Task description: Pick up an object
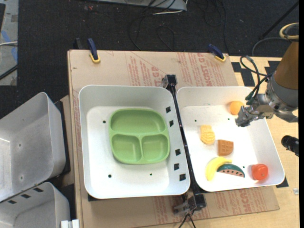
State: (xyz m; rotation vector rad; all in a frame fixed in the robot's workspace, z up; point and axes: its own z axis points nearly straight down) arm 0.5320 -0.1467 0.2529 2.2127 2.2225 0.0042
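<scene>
— Orange round plastic fruit (235, 108) is lying in the right white bin (274, 152), just beside my gripper (243, 118).

— Pinching it?

— Nothing showing between my fingers; their spread I cannot tell. Yellow corn piece (207, 134) is sitting nearby.

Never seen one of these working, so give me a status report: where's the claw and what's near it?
Gripper low in right bin, beside orange ball. No toy seen between its fingers. Waffle, banana, tomato lie apart, nothing blocking.

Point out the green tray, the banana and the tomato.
green tray (139, 136): camera view, centre divider.
banana (213, 167): camera view, middle of its curve.
tomato (260, 172): camera view, centre of its red body.
</scene>
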